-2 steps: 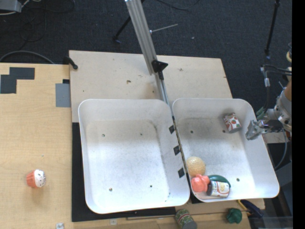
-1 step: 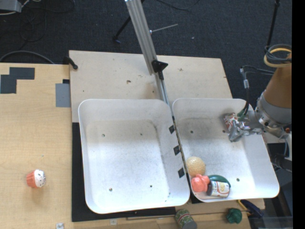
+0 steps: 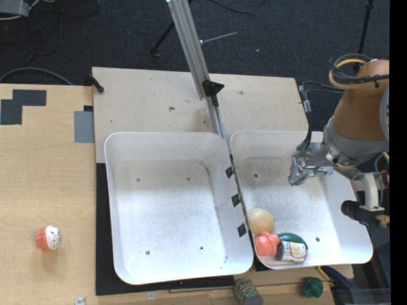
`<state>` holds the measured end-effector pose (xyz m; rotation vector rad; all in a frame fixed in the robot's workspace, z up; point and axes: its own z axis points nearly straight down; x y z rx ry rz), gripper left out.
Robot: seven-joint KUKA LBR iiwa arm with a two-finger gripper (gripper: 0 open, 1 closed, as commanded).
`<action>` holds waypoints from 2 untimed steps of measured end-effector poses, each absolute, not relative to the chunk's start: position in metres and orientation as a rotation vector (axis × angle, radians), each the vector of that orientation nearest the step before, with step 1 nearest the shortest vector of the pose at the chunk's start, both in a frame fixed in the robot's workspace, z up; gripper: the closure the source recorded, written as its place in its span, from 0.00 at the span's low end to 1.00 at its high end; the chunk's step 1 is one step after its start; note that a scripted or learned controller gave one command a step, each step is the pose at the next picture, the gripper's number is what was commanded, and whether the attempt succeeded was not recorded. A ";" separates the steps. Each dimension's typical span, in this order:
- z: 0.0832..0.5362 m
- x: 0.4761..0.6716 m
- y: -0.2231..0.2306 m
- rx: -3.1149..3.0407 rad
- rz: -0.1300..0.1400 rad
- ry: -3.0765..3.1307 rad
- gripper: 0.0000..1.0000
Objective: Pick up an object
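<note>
the gripper point(image 3: 299, 175) hovers over the right bin point(image 3: 343, 250), fingers clenched on nothing; the ball point(image 3: 261, 221) and bottle point(image 3: 283, 247) sit near its front-left corner, open floor between.

The arm point(image 3: 359, 116) comes in from the right, its orange band uppermost and the grey wrist below it bent toward the left. The gripper point(image 3: 299, 170) hangs low off that wrist, metal fingers pointing down and leftward, with nothing visible between them.
</note>
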<state>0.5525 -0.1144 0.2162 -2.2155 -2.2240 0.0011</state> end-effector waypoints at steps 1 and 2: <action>0.229 0.552 -0.061 -2.214 -0.001 -2.225 1.00; 0.223 0.541 -0.014 -2.218 0.004 -2.221 1.00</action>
